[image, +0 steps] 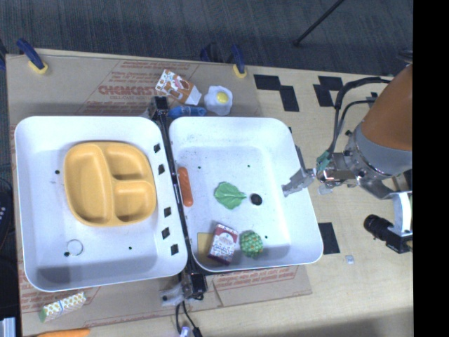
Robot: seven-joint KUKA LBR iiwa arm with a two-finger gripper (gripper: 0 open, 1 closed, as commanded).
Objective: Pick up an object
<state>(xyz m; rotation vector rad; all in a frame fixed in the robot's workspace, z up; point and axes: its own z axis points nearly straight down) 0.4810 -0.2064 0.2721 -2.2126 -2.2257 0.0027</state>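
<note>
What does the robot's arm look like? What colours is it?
The arm is a fat round tube, grey near the wrist with a big orange band above it. Thin black cables loop along its side. At its end sits a small grey metal gripper, with a tiny green-blue spot just behind it.

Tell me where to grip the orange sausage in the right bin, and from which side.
Grip the orange sausage at its middle, across its narrow width, coming straight down from above. It lies flat and lengthwise right beside the right bin's left wall, so that wall may crowd one finger; the bin-centre side is freer.
</note>
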